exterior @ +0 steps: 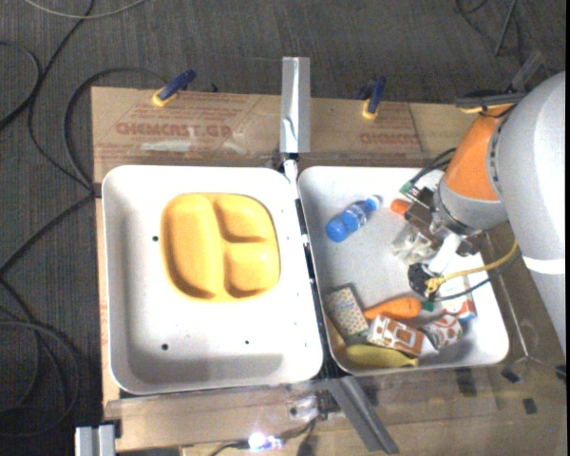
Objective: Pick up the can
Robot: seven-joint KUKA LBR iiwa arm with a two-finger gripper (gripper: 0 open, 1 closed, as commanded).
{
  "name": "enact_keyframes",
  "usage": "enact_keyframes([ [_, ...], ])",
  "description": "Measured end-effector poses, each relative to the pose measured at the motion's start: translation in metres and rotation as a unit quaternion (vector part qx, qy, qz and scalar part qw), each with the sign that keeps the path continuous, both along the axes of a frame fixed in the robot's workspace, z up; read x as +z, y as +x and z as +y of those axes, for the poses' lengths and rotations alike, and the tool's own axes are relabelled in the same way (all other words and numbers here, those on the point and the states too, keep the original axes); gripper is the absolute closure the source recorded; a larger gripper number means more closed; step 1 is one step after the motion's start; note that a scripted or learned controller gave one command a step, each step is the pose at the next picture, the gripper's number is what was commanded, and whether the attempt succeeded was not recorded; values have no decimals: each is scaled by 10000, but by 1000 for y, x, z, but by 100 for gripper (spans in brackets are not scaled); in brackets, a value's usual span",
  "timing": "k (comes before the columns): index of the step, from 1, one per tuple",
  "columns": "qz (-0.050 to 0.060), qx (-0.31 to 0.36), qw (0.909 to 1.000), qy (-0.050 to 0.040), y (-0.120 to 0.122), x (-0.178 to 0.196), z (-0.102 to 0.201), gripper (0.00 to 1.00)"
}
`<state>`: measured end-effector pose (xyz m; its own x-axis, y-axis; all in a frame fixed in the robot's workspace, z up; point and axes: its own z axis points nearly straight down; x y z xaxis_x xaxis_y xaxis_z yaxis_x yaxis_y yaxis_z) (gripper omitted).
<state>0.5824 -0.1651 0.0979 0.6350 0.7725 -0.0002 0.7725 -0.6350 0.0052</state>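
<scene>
camera view: the pincer (pixel 420 243) hangs low over the right bin (pixel 499 350), in its upper right part; its metal parts blur together, so i cannot tell how far it is open or whether it has hold of anything.

the can (pixel 448 331), as best i can judge, is the small red and white piece toward the camera from the pincer, near the bin's front right corner, lying on its side. it touches a patterned carton (pixel 395 334) on the side away from the arm, with a carrot (pixel 394 308) just behind it.

the likely trouble is crowding: coming down on the can, the pincer could catch the carton or carrot, or push the can against the wall so it rolls away.

also in this bin are a bottle (pixel 352 218) to the pincer's left, a banana (pixel 380 355) and a checked sponge (pixel 346 311) near the front. the left bin (pixel 133 350), well away from the pincer, holds a yellow tray (pixel 221 245).
</scene>
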Motion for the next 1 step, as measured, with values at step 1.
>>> enact_keyframes([
  [1,-26,137,9999,14,-3,-7,-23,100],
])
